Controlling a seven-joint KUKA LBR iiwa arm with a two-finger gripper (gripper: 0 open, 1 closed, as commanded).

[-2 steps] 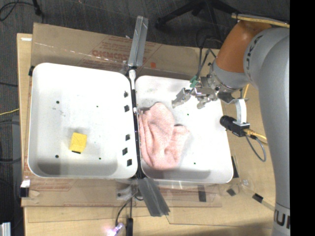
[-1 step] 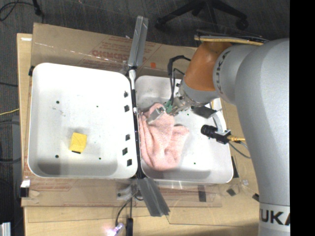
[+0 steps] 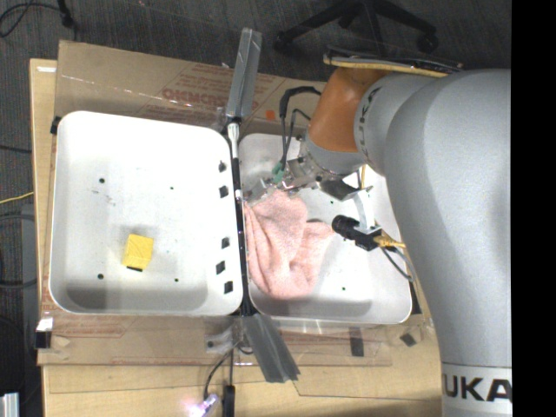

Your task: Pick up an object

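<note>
Two shallow white bins are sitting side by side on a cardboard-covered bench, seen from above at a slant. The left bin (image 3: pixel 87 137) is holding a small yellow block (image 3: pixel 138 251), which is lying toward its near left part, well apart from everything else. The right bin (image 3: pixel 382 298) is holding a crumpled pink cloth (image 3: pixel 282 241), which is lying against its left wall and spreading toward the middle. A large grey robot arm (image 3: pixel 443 198) with an orange band (image 3: pixel 334 111) is reaching in from the right and bending down over the far part of the right bin. Its gripper (image 3: pixel 291 174) is hovering at the far edge of the pink cloth, touching or just above it; it is too small and cluttered here to tell whether it is gripping anything. A black cable fitting (image 3: pixel 347 228) is hanging just right of the cloth.
</note>
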